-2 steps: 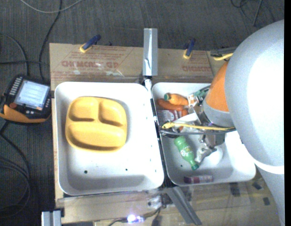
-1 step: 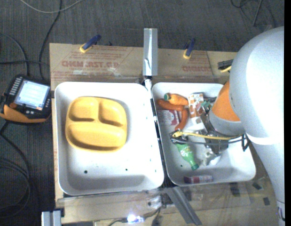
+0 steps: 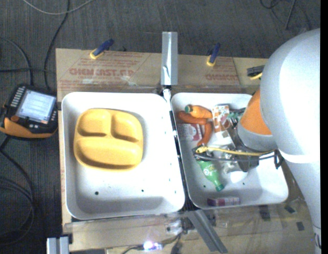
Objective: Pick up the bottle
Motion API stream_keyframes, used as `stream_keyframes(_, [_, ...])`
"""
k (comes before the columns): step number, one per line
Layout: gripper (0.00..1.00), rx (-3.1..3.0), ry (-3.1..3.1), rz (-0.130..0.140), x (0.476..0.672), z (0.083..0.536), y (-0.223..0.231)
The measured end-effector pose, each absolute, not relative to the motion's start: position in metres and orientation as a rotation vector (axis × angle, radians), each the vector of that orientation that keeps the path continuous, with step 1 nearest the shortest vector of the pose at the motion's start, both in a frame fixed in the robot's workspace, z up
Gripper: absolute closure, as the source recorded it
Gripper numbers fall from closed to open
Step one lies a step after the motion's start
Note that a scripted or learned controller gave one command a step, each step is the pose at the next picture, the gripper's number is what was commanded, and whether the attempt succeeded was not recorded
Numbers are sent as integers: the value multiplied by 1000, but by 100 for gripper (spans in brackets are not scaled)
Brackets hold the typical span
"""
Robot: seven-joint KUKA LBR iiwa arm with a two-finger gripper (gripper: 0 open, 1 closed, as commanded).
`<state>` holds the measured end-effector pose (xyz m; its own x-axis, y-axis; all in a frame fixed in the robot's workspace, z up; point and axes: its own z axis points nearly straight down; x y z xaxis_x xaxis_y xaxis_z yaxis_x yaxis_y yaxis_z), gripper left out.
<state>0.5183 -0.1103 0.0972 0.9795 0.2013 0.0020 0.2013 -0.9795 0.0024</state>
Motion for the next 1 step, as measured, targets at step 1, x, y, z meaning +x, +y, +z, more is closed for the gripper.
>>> stream_keyframes(1, [100,3105,467,-9,483,237,-52])
